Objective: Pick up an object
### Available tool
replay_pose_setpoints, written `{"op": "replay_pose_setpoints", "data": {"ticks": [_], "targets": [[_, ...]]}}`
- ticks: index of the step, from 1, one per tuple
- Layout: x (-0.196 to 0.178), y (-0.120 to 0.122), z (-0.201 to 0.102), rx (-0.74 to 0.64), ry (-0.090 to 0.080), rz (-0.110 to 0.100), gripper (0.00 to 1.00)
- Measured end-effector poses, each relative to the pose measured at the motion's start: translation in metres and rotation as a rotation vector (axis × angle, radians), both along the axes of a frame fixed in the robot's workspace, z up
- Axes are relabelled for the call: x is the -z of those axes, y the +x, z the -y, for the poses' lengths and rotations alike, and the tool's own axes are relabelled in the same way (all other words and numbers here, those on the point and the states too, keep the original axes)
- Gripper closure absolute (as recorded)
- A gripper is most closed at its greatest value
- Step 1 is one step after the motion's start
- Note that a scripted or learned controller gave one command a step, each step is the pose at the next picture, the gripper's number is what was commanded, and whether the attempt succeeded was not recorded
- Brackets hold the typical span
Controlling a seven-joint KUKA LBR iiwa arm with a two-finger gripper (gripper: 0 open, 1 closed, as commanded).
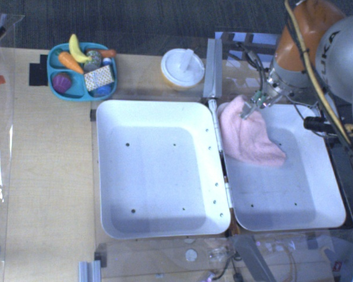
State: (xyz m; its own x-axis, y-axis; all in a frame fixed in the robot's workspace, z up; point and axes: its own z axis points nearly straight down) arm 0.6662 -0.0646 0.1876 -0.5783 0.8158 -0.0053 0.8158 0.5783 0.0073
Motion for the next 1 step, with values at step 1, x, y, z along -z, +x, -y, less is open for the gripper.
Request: {"op": "replay_pose_setpoints", "data": {"ticks": [1], "targets": [[-0.0235,0.0034,0.0423,0.410,0.001,-0.005,1.00]]}}
